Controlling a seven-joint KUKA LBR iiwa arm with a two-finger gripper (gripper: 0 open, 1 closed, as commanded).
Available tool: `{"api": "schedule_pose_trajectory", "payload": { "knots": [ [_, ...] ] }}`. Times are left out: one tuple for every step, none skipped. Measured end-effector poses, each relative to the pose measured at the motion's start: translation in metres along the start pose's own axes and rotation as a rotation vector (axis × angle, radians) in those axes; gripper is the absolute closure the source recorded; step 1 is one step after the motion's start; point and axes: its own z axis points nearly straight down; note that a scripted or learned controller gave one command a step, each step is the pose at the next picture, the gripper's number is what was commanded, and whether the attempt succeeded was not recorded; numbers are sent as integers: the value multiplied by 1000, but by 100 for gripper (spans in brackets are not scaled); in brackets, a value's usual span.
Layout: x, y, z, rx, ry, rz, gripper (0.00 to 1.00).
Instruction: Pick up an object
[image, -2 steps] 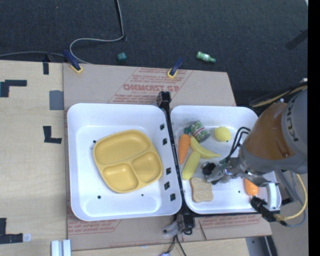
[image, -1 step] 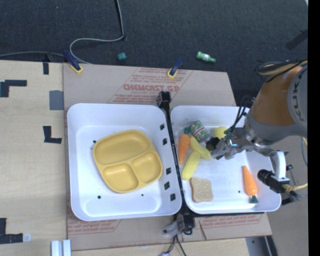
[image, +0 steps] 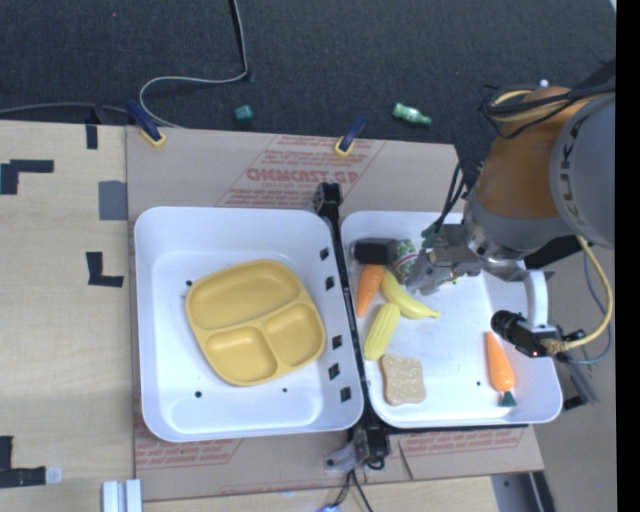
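We see two white bins side by side in the middle of the frame. The left bin carries a yellow divided plate lying flat at its centre; the right bin carries the pickable items, which is presumably why the arm reaches in from the upper right over that one. In the right bin's left half a cluster lies close together: a carrot along the divider, a banana just beside it, a corn cob below them, and a slice of bread toward the lower edge. A second carrot lies well apart at the bin's right side — the easier target, we judge, since nothing crowds it. The gripper sits low over the upper end of the banana, near a dark block and some green thing we cannot make out. How far it is spread we cannot tell — the wrist body covers that part — and nothing shows as grasped. We judge the try is aimed at the banana or its neighbours, where tight packing may spoil the grip.
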Motion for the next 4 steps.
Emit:
{"api": "schedule_pose_trajectory", "payload": {
  "knots": [
    [0, 0, 0, 0, 0, 0, 0],
    [5, 55, 44, 1, -1, 0, 0],
    [36, 65, 45, 1, 0, 0, 0],
    [3, 55, 44, 1, -2, 2, 0]
  ]
}}
